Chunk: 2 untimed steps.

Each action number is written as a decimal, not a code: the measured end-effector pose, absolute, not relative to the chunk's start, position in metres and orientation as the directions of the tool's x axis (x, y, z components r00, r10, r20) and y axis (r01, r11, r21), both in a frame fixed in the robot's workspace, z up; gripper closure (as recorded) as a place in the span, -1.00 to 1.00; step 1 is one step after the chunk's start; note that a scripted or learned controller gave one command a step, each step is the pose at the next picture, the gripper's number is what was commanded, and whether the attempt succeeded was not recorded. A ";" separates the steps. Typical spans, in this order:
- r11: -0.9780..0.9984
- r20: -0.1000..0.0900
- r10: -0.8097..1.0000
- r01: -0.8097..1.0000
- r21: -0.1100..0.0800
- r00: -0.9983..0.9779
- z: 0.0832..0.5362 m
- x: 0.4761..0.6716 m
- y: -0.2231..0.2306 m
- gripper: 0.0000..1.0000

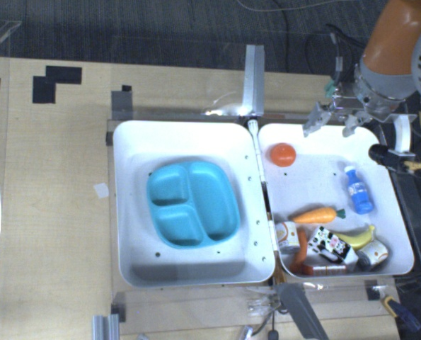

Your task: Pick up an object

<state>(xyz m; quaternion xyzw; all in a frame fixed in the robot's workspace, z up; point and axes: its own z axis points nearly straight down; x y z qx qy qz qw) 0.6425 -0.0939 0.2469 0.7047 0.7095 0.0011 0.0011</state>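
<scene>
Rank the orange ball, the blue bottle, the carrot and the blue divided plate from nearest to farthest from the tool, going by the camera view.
From the tool, above the right bin's far edge:
1. Orange ball, far left part of the right bin.
2. Blue bottle, right side of that bin.
3. Carrot, middle of that bin, nearer the camera.
4. Blue divided plate, in the left bin.

Arm [401, 41] cut off by top and right picture edges, upper links out of sight. Heap well below fingers [315, 125], at right bin [316, 172] near wall: small items overlap, sausage-like red piece [302, 250] half buried under patterned black-white packet [329, 245], labels too small to read.
</scene>
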 end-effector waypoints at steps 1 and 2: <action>0.042 0.000 0.999 0.999 0.004 -0.042 0.185 0.600 -0.072 -1.00; 0.099 -0.002 0.995 0.995 0.012 -0.099 0.089 0.517 -0.104 -1.00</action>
